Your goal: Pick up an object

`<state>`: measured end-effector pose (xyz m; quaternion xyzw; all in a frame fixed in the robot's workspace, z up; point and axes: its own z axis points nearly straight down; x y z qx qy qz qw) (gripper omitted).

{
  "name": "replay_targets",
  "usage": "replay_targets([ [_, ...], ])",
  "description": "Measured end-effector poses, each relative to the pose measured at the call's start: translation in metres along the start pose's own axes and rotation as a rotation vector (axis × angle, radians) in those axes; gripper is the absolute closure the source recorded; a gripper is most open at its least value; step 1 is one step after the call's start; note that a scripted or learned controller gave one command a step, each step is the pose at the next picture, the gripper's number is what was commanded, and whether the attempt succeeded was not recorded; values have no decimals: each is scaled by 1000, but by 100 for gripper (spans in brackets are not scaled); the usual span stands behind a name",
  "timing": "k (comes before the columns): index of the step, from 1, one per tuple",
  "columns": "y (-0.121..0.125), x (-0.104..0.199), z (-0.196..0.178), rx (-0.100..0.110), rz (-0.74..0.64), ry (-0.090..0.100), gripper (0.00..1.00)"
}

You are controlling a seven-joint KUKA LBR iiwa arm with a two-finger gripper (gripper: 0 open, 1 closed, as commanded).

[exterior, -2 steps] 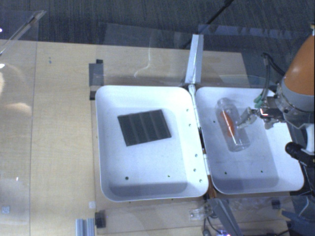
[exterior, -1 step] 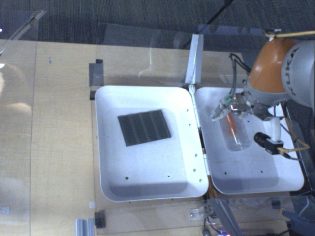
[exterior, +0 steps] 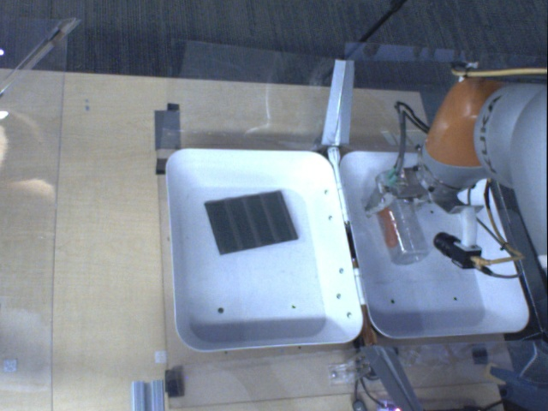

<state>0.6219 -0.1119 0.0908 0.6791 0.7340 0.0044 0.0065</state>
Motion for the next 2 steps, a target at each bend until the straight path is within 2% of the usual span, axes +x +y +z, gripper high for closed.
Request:
replay_targets([
  [1, 2, 1, -12, -4, 1, 1, 100],
  [2, 32, 18, -70, 14, 0, 4, 100],
])
